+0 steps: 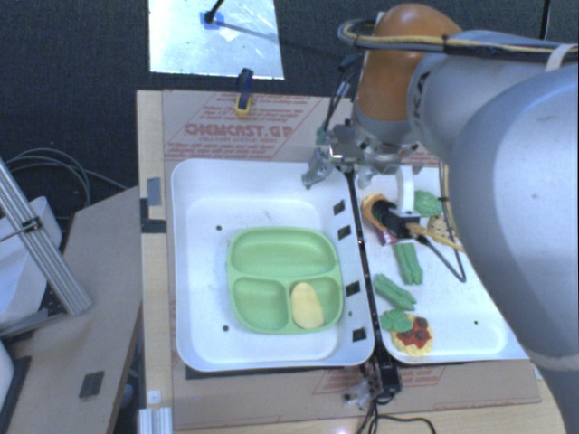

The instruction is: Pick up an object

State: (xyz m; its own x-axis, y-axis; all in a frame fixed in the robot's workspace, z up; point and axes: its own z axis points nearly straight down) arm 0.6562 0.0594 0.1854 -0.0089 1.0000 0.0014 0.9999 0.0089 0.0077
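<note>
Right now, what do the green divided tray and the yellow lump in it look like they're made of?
The green divided tray looks like molded plastic: uniform colour, rounded compartment walls, a soft sheen. The yellow lump in its lower right compartment looks like a smooth toy food piece, plastic or rubber; the view doesn't settle which. The white bin under the tray also looks like plastic, semi-matte.

Arm (pixel 507 143) cut off at right edge, covering much of right bin (pixel 470 328); gripper (pixel 357 165) fingers too small to read; toys beneath partly hidden.
</note>
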